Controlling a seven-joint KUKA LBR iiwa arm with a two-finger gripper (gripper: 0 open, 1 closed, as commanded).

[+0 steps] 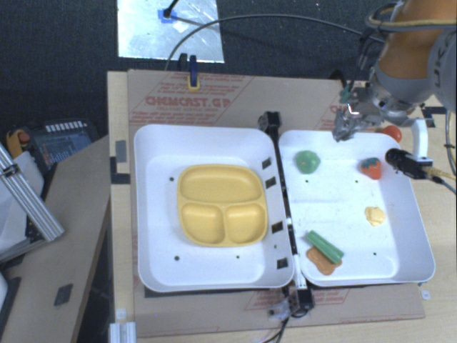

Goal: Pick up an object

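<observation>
The nearest object to the gripper (345, 131) is a round green piece (308, 161), lying in the right bin (407, 263) just below and to the left of the fingertips, apart from them. A red and green toy (370, 167) sits below and slightly right of the gripper, near the bin's far right side. Further below lie a small pale yellow lump (375, 215) and, toward the bin's near left corner, a green stick (325, 246) resting across an orange piece (323, 263). The gripper hangs over the far edge of the right bin with nothing seen between its fingers; whether they are apart or together cannot be told. Well to its lower left, the left bin (153, 191) holds a yellow divided tray (221, 204).
</observation>
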